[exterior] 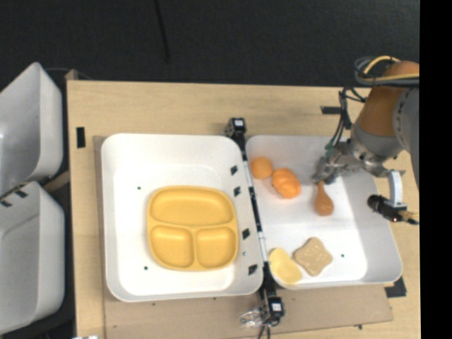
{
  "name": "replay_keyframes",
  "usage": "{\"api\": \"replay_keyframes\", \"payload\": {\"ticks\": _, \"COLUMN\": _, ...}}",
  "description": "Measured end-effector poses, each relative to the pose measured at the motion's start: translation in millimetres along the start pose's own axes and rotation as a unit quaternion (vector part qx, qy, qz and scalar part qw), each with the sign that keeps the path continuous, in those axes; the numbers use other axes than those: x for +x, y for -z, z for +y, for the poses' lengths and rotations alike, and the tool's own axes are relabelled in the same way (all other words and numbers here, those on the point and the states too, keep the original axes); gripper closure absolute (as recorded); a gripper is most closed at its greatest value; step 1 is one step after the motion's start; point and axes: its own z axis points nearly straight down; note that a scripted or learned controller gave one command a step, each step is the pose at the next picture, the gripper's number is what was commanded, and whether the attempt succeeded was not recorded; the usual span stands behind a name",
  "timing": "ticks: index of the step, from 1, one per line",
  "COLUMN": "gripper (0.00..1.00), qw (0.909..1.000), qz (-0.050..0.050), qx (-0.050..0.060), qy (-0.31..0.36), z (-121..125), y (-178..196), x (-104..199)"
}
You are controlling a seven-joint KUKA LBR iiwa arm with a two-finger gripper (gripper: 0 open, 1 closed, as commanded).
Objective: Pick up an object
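Jaws first: whether they are standing apart or closed is not something I am able to tell, since the gripper (329,169) is showing as a dark, blurred cluster, and nothing is visibly sitting between them.

Starting at the left, a yellow plastic plate with three compartments (191,227) is lying flat in the middle of the left white bin (127,161), well apart from the arm and probably not what is being aimed at. Across the divider, in the right white bin (353,224), a small round orange ball (262,167) is sitting near the wall, with a larger lumpy orange piece (286,183) just beside it. At the near edge, a pale yellow wedge (284,265) is touching a tan, bread-like slice (312,256). Further right, a brown drumstick-shaped toy (323,200) is lying with its thin end pointing up toward the gripper, which is hanging just above that end. Judging by this, the arm is lining up on the drumstick, the nearest loose object; its narrow neck is offering the easiest grip.
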Motion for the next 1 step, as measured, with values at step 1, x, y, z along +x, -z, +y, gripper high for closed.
{"api": "replay_keyframes", "payload": {"ticks": 1, "gripper": 1.00, "qw": 1.0000, "qz": 0.001, "qx": -0.002, "qy": 0.002, "z": -0.8, "y": 61.7, "x": 4.5}}
